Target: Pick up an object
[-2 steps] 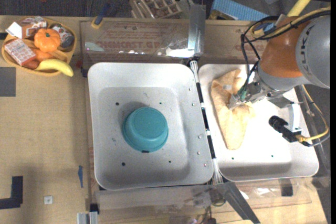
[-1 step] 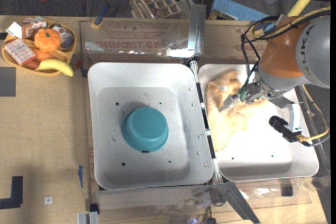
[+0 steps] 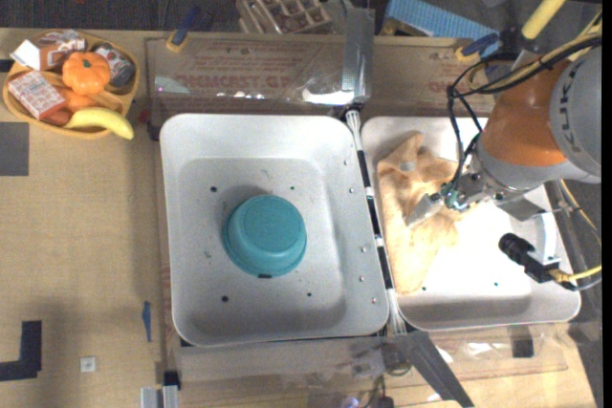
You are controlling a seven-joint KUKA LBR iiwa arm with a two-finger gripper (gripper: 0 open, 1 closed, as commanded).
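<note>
Over the right bin (image 3: 478, 301), arm (image 3: 545, 124) enters from the right edge, grey body with orange band above the wrist, wrist angled down and toward the bin's left half. Pincer (image 3: 432, 205) sits low, right at the surface of a tan crumpled cloth (image 3: 413, 234). Finger tips (image 3: 421, 213) look pressed onto or into the cloth's middle fold; whether the tips are apart or together, cannot tell, since they are small, dark and blend with the fabric's shadow. No cloth clearly seen between them, so no grasp confirmed.

Cloth lies in the left half of the right bin, running from near the far rim toward the near rim, hugging the wall shared with the left bin (image 3: 191, 158). Fabric flat on the bin floor, bunched at the top.

Left bin holds a teal bowl (image 3: 266, 234), turned upside down, near the centre of the floor, well apart from the pincer.

Far left on the bench, a shallow basket (image 3: 19, 100) with toy food: orange pumpkin (image 3: 86, 72), yellow banana (image 3: 100, 120), small boxes.
</note>
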